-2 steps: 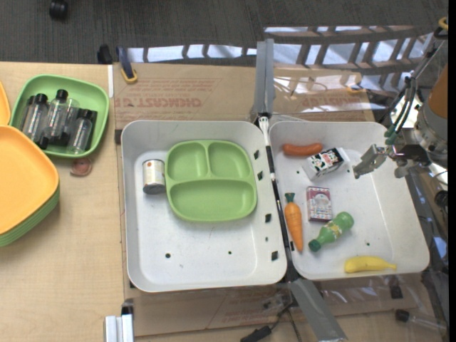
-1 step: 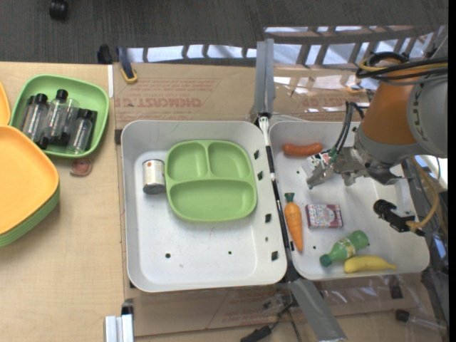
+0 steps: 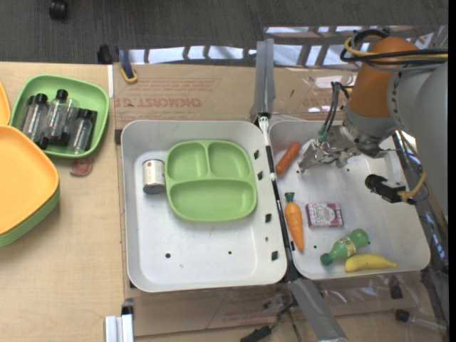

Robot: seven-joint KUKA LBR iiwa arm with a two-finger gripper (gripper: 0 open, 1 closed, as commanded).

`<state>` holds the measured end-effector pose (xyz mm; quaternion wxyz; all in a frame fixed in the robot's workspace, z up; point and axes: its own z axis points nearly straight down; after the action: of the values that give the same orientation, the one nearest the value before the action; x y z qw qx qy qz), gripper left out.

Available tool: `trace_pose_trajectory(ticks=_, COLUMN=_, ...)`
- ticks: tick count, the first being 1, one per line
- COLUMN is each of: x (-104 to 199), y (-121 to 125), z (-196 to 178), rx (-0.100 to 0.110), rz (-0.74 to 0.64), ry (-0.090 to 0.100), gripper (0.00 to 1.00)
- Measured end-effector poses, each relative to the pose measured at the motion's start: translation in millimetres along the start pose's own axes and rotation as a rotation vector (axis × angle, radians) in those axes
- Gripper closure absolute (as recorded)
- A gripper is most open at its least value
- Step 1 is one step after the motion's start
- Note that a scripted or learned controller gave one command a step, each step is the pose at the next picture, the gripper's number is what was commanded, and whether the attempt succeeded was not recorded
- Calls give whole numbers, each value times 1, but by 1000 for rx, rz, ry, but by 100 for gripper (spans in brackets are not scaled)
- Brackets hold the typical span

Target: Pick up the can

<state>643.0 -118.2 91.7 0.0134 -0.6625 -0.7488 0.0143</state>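
My end effector (image 3: 324,155) over right bin (image 3: 399,223), grip state unreadable. Can (image 3: 153,176) on its side in left bin (image 3: 203,255), touching green divided plate (image 3: 211,179). Risk: can rolls, finger snags plate rim.

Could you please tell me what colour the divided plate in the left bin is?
The divided plastic plate is light green, seen clearly in the camera view.

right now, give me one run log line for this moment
task: pick up can | can: lying in left bin, left of green plate | gripper: over right bin, far from can | status: not grasped
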Motion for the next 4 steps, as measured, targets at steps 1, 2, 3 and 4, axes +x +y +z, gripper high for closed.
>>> trace_pose_trajectory(ticks=1, x=-62, y=-7, z=0, rx=10, rz=15, ry=30, gripper=0)
trace_pose_trajectory(ticks=2, x=10, y=-17, z=1, rx=-38, rz=-68, ry=-3, gripper=0)
trace_pose_trajectory(ticks=3, x=8, y=11, z=-3, rx=-8, rz=236, ry=9, gripper=0)
trace_pose_trajectory(ticks=4, x=7, y=7, z=-9, rx=6, rz=236, ry=8, gripper=100)
